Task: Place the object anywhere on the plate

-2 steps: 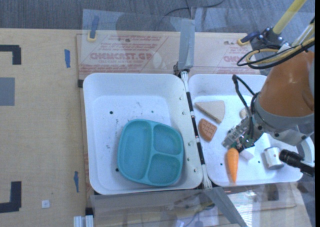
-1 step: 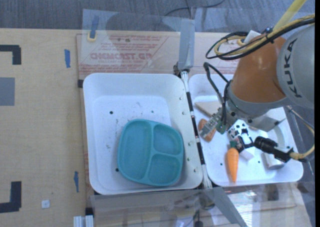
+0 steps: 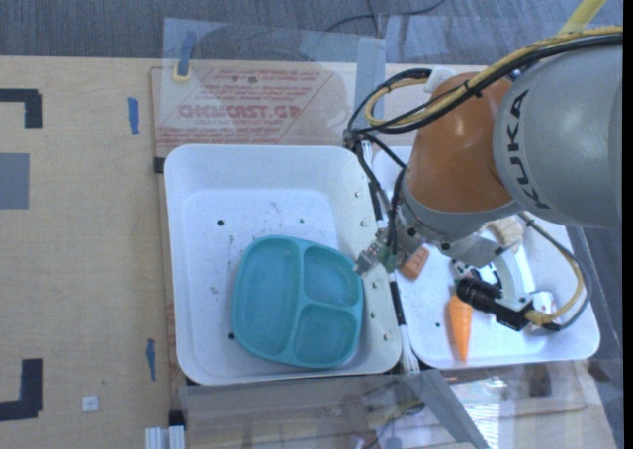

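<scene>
A teal plate (image 3: 297, 304) with three compartments lies in the left white bin (image 3: 198, 200), toward its front right corner. My gripper (image 3: 378, 257) hangs low over the divide between the two bins, just past the plate's right rim, and the arm's orange band and grey wrist hide most of it. A small grey-green thing shows at its tip, too small to identify. An orange carrot (image 3: 460, 328) lies in the right bin (image 3: 584, 338), pointing toward the front. A small orange piece (image 3: 415, 261) sits beside the gripper.
A beige object (image 3: 509, 229) peeks out from under the arm in the right bin. A black cable plug (image 3: 495, 305) hangs over the carrot's top end. A clear taped sheet (image 3: 252, 101) lies behind the left bin, on the wooden bench (image 3: 79, 259).
</scene>
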Robot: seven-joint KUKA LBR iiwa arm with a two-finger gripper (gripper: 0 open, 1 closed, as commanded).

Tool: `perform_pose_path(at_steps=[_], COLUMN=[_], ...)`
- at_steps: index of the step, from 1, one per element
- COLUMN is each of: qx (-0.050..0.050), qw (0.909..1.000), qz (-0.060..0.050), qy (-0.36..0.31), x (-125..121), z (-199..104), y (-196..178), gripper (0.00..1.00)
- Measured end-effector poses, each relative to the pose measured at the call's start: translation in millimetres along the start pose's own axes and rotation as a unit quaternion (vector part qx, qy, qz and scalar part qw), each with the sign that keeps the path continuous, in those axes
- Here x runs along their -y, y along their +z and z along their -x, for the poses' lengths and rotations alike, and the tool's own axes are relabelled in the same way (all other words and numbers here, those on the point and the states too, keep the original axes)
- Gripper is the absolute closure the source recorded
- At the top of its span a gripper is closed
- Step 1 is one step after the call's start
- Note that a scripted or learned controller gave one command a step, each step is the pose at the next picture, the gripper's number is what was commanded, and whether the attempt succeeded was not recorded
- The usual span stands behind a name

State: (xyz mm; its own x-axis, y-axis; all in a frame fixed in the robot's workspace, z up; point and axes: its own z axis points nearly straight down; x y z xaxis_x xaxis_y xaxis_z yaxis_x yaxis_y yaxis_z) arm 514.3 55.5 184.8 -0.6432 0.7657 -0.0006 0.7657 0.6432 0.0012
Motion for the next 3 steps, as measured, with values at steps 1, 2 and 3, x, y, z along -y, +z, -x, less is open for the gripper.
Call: perform_pose_path(at_steps=[1,2,3], qx=[0.0,0.001,0.001], qw=[0.9998,0.999,0.9933], qz=[0.0,0.001,0.001], qy=[-0.018,-0.046,-0.116], x=[-17,0,-38], z=[-75,-54,-54], y=[-24,-35,-27], gripper=[1.0,1.0,1.0])
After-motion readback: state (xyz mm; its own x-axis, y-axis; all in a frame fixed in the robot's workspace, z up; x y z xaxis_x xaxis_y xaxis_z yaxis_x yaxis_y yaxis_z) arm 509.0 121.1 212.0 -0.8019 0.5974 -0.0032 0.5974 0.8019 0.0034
